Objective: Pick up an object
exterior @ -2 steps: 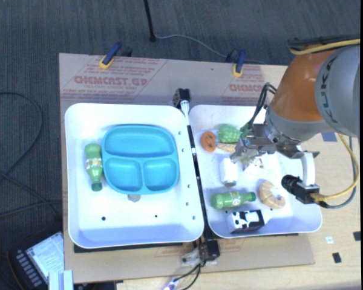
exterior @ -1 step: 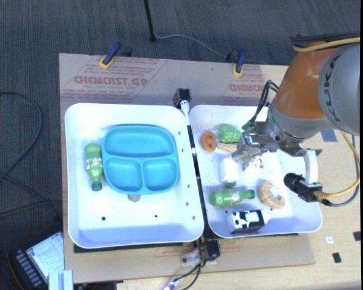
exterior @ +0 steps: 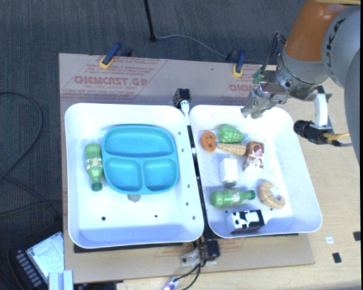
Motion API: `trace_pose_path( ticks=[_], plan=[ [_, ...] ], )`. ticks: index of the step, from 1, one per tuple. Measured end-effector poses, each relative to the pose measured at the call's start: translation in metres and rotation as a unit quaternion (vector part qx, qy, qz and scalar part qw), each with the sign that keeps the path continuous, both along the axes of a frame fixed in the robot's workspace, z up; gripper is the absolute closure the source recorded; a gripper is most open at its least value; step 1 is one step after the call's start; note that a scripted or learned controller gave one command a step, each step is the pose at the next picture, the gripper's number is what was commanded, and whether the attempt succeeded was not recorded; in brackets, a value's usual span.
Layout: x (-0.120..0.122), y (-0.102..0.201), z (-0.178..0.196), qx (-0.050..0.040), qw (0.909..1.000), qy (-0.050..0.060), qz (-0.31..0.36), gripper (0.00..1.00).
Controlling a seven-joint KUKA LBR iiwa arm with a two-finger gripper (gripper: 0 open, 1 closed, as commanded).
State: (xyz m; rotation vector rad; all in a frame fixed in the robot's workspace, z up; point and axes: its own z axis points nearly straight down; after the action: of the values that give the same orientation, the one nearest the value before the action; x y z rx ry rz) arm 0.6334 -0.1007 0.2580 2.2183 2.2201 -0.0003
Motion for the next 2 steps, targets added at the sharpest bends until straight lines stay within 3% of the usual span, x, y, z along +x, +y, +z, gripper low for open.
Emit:
trace_pose_path(
  ticks=[1, 2],
  plan=[
    [0.034, -0.0599, -0.0625, -0.0004, 1.0, 0.002, -0.001, 1.0],
    [0.0349, -0.0589, -0.061, -0.0002, 1.0, 0.001, 0.0, 0.0]
  ],
)
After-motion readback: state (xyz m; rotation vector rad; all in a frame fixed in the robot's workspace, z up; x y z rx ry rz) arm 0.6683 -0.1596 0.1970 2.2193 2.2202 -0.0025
